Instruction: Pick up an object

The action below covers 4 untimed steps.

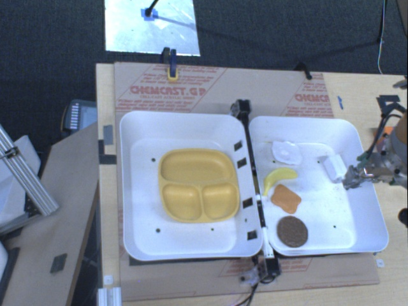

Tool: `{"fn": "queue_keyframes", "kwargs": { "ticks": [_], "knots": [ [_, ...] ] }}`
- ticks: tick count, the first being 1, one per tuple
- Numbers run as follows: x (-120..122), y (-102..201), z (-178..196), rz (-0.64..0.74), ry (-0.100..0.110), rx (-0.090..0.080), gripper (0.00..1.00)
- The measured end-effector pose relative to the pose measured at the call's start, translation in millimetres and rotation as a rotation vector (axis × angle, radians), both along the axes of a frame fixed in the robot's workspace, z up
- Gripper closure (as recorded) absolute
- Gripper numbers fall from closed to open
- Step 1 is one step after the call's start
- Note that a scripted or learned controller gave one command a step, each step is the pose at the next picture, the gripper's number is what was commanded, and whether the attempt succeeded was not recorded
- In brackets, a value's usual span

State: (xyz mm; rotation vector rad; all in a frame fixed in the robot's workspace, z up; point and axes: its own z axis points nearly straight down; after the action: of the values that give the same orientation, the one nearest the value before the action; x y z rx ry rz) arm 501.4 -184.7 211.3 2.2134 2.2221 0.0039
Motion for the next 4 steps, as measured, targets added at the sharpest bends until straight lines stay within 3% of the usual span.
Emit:
{"fn": "queue_keyframes", "kwargs": {
  "ticks": [2,4],
  "knots": [
    [42,102,-6,0.006,0.002,0.003,1.0],
    [62,209,16,0.005,0.003,0.004,1.0]
  ]
}}
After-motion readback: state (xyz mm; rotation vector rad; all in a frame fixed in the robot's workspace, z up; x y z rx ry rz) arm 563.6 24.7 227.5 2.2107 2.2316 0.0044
